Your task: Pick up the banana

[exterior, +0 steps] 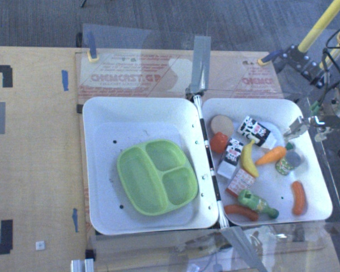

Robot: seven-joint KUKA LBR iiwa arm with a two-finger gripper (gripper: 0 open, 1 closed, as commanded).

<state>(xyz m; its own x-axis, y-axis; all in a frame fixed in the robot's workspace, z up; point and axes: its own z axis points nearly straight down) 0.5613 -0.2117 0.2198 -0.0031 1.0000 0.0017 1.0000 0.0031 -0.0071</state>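
Observation:
The yellow banana (249,159) lies in the right bin (320,208), near its middle, curving from upper right to lower left. A small black-and-white carton (233,151) touches its left side. An orange carrot (271,155) lies just to its right. Its lower end meets a red-and-white box (240,181).
The right bin also holds a second cow-print carton (254,130), a red tomato (219,142), a beige ball (221,123), a green bottle (258,203), two sausages (298,198) and a small can (288,163). A green divided plate (157,176) sits in the left bin (102,123). Metal hardware (299,127) overhangs the right rim.

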